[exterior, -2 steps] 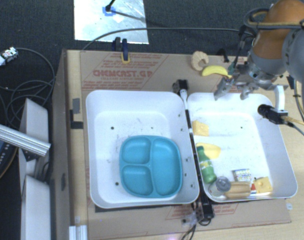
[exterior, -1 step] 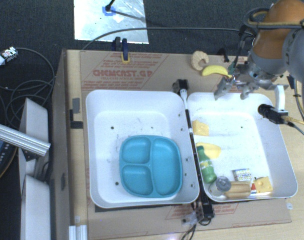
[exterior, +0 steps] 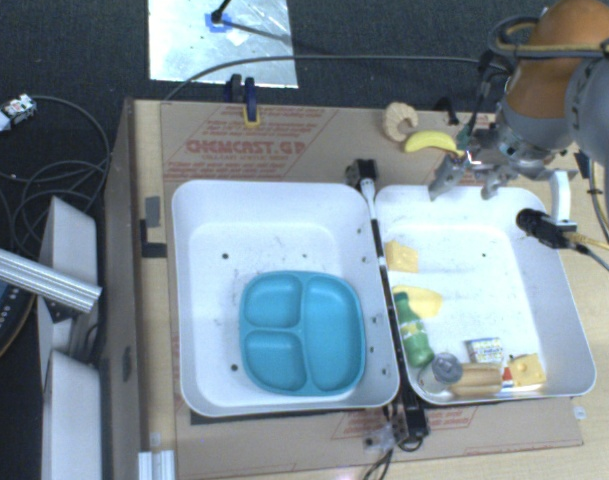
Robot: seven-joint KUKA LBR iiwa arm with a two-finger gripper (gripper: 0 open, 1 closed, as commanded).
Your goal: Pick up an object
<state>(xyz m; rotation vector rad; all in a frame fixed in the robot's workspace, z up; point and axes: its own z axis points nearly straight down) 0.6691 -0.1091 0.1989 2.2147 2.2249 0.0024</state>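
- A yellow toy banana [exterior: 430,142] lies on the bench [exterior: 284,138] just beyond the far rim of the right bin [exterior: 559,298], beside a small beige ring-shaped object [exterior: 399,120].
- The gripper [exterior: 466,181] hangs over that far rim, just to the right of the banana and not touching it; its two fingers [exterior: 443,183] are spread apart with nothing between them.
- Inside the right bin, well apart from the fingers, sit a yellow wedge [exterior: 402,258], a pale yellow piece [exterior: 418,299], a green bottle [exterior: 415,339], a grey cap [exterior: 445,368], a tan roll [exterior: 476,380], a small printed packet [exterior: 485,350] and a cheese-like block [exterior: 527,370].
- The left bin [exterior: 214,228] holds a blue three-compartment plate [exterior: 302,331].
- The grey arm [exterior: 559,78] with its orange band enters from the right.
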